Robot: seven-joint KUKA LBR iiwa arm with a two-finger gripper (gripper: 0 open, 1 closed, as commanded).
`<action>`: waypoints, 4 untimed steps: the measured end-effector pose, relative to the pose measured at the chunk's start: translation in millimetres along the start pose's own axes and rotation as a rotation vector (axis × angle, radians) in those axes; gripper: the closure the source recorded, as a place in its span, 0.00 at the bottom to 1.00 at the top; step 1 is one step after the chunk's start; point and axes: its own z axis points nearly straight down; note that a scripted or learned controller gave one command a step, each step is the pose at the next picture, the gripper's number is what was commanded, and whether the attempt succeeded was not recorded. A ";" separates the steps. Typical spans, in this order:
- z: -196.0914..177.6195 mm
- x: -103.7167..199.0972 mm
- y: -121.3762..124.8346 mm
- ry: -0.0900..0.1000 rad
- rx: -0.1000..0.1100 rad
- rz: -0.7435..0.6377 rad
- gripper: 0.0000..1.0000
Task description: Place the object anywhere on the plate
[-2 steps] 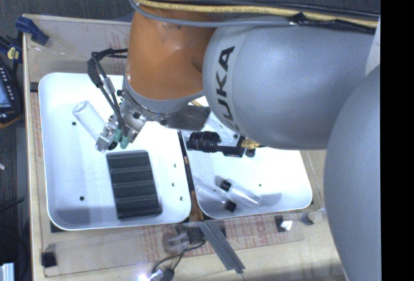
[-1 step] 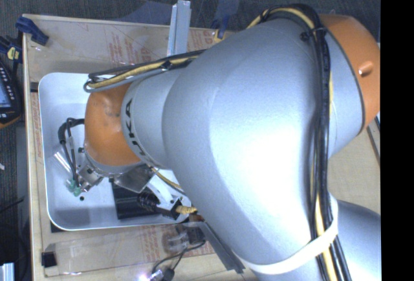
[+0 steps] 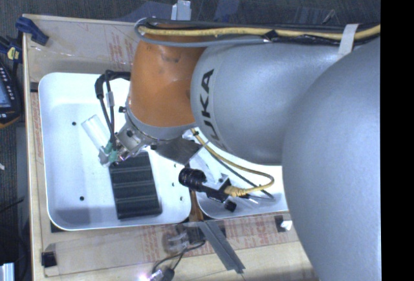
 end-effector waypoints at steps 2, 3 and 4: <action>72.3 24.4 13.9 0.001 0.009 0.574 1.00; 42.9 -7.2 26.5 0.000 0.005 0.421 1.00; -23.9 -103.7 -38.7 0.001 0.000 0.436 1.00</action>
